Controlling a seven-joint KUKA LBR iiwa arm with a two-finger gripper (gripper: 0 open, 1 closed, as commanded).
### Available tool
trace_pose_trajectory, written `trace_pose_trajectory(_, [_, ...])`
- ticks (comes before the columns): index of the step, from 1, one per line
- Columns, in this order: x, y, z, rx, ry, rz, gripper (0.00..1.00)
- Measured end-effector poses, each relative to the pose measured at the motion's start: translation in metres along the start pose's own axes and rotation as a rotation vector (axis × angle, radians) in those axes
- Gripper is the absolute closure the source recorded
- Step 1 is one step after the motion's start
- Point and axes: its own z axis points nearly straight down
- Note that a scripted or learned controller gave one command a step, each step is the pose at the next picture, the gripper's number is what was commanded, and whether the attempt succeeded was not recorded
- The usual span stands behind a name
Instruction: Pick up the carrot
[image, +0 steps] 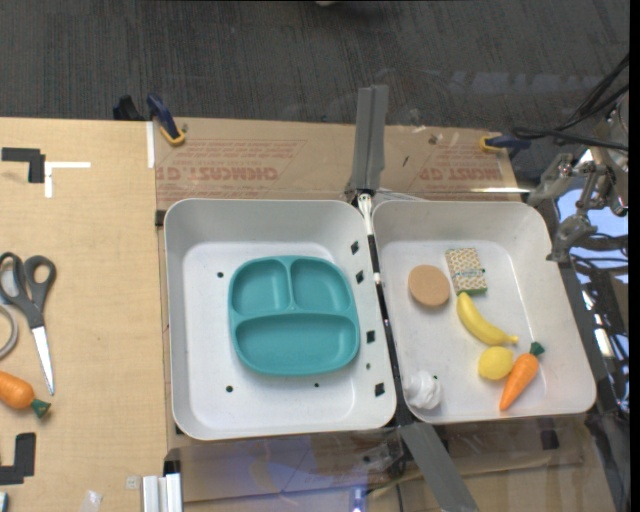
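Where the two white bins sit side by side on the counter (80, 300), the carrot (519, 379) lies in the right bin (530, 235), at its lower right corner, tilted with its green top pointing up and right. Just to its left, touching or nearly so, is a lemon (494, 363), and above that a banana (480, 322) runs diagonally toward the bin's middle. A round tan cookie (430, 286) and a small patterned cracker box (466, 270) sit side by side above the banana. A small white crumpled object (424, 390) lies at the bin's lower left corner.

The left bin (190, 300) holds a teal divided plate (294, 314) at its centre.

On the wooden counter at the left of the frame lie a pair of scissors (30, 300) with grey handles and, below them at the left edge, a second orange carrot (18, 392).

At the upper right edge of the frame, a tangle of metal parts and cables (590, 190) stands beyond the right bin; whether the pincer is among them, and whether it is released or clenched, I cannot tell.
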Motion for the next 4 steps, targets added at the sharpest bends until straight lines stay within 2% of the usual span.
trace_pose_trajectory(1, [0.078, 0.023, 0.148, 0.0, -0.001, -0.038, 0.0])
trace_pose_trajectory(2, [0.137, 0.017, 0.189, 0.0, 0.0, -0.121, 0.0])
trace_pose_trajectory(3, [0.134, 0.018, 0.178, 0.002, -0.006, -0.126, 1.0])
trace_pose_trajectory(4, [0.134, 0.018, 0.178, 0.002, -0.006, -0.126, 0.0])
